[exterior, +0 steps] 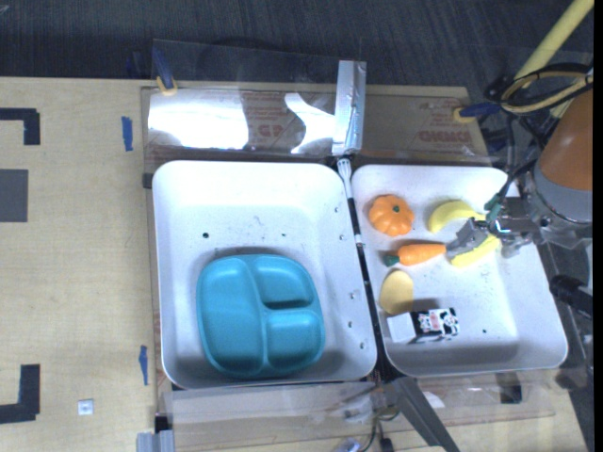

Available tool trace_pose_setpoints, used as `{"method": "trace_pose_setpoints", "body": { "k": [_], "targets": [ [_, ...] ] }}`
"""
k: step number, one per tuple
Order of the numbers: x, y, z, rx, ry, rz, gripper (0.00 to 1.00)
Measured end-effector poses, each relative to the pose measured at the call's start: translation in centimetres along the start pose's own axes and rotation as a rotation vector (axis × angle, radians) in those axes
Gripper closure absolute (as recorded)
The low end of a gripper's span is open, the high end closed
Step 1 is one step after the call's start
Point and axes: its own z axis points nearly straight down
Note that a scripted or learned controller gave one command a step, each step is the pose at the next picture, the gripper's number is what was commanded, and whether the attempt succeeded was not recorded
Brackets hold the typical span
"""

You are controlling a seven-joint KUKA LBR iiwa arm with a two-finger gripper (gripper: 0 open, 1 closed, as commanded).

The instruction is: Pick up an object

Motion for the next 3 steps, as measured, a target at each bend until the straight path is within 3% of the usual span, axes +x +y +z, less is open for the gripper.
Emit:
{"method": "trace_pose_setpoints", "body": {
  "k": [1,2,3],
  "targets": [
    [1.8,5.2,9.1,-0.004,-0.001,0.028,0.0],
    [-1.7,-4.9,0.9,-0.005,-0.002,0.087,0.0],
    [-0.1,-5.2,10.7,-0.006,-0.004,0.02,0.0]
  ]
}}
